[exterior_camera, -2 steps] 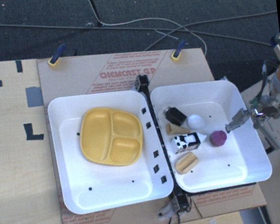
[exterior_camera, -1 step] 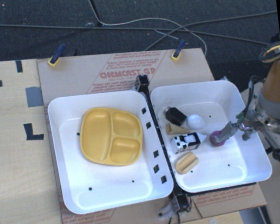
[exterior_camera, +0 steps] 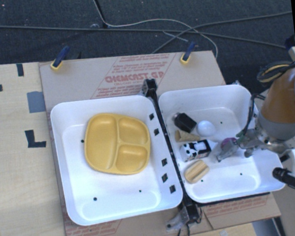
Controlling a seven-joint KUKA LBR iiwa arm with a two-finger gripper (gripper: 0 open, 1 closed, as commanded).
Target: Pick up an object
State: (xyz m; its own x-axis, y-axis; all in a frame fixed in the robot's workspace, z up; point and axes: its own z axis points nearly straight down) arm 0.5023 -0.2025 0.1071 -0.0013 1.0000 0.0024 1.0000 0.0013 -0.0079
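Grey wrist with its orange band hung highest over the right bin (exterior_camera: 240,93), reaching in from the right. Jaws (exterior_camera: 231,150) sat low over the bin floor; whether spread or clenched, could not tell. Small purple object (exterior_camera: 228,143) lay right at the jaw tips, contact unclear. Just left of the jaws: black-and-white cow-patterned piece (exterior_camera: 196,149), white ball (exterior_camera: 206,128) beyond it, black block (exterior_camera: 185,121), tan bread-shaped piece (exterior_camera: 196,171) to the near left. Well left of the jaws, yellow divided plate (exterior_camera: 117,143) lay flat in the left bin (exterior_camera: 68,167). Both bins rested on the bench (exterior_camera: 10,174).
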